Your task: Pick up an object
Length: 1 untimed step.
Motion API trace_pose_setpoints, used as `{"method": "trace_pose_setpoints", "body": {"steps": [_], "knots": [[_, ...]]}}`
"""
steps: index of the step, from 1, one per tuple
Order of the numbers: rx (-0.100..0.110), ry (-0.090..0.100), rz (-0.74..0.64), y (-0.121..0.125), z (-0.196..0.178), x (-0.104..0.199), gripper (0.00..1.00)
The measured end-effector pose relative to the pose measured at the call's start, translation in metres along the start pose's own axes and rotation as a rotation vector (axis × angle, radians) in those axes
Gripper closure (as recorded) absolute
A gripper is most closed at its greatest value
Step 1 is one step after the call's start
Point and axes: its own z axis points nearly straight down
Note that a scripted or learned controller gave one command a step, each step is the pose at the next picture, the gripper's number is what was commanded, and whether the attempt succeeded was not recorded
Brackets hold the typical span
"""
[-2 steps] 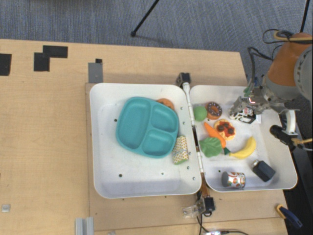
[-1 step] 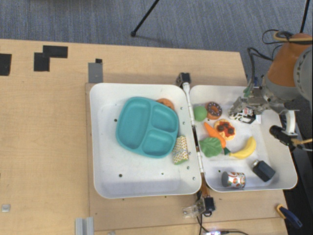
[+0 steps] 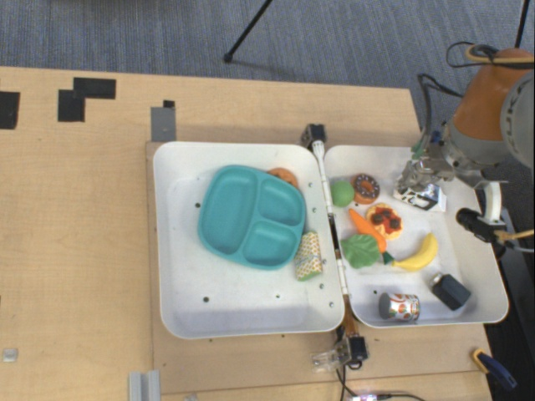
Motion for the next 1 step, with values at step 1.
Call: {"method": "trace_pose_setpoints", "body": {"steps": [1], "knots": [[-0.001, -0.016, 0.005, -0.002, -0.0002, -0.0087, 0.0]]}}
